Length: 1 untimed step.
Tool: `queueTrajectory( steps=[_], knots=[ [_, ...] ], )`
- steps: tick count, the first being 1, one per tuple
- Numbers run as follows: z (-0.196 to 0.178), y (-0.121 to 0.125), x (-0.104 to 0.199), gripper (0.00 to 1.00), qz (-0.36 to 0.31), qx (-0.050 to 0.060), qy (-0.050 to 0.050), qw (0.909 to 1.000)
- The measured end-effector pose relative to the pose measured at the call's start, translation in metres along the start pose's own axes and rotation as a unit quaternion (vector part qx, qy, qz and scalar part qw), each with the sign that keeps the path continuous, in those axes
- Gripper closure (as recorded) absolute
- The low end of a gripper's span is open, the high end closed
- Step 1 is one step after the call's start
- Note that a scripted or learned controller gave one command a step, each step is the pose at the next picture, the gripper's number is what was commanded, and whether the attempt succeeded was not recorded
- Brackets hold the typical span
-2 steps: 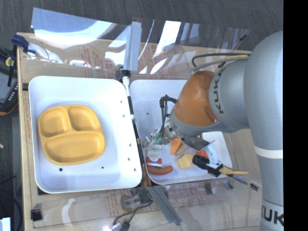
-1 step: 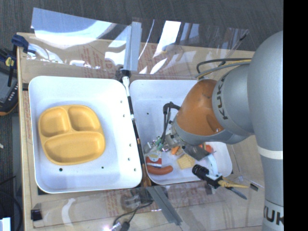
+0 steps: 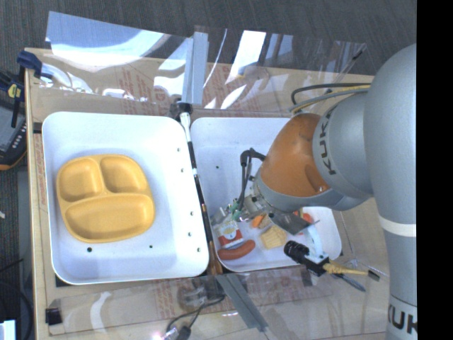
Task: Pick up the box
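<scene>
On the left we are looking at a shallow white plastic bin (image 3: pixel 170 253). A yellow plastic plate with three compartments (image 3: pixel 106 197) is lying flat in it, closer to the bin's left wall than to its right wall.

Just to the right, a second shallow white plastic bin (image 3: pixel 219 154) is standing side by side with the first one, with their rims nearly touching. In the near part of this bin we are seeing a small group of things lying close together.

At the left of the group, near the bin's left wall, a small box with white and green print (image 3: pixel 228 227) is lying tilted. It is small and partly covered, so we are not sure of its exact shape. Just in front of it, a red sausage-shaped toy (image 3: pixel 237 247) is lying along the near wall.

The gripper (image 3: pixel 242 210) is hanging right over the box. The wrist is covering most of it, so we cannot tell whether it is spread or pressed together, or whether it is touching the box.

Further right, a small orange piece (image 3: pixel 259 220) and a pale tan flat square piece (image 3: pixel 272 239) are lying just beside the sausage's right end. A small red-orange piece (image 3: pixel 306 218) is showing from under the arm.

The grey arm (image 3: pixel 396 133), with its orange band (image 3: pixel 294 158), is reaching in from the right and covering the right half of this bin.
</scene>
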State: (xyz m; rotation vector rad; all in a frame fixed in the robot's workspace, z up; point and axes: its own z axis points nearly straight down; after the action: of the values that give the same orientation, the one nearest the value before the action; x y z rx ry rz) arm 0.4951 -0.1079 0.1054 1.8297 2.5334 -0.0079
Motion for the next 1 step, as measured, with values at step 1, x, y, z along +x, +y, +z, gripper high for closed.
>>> queueTrajectory(
  steps=[1],
  knots=[
    [-0.0874, 0.0204, 0.0451, 1.00, -0.121, 0.001, 0.008, 0.9926]
  ],
)
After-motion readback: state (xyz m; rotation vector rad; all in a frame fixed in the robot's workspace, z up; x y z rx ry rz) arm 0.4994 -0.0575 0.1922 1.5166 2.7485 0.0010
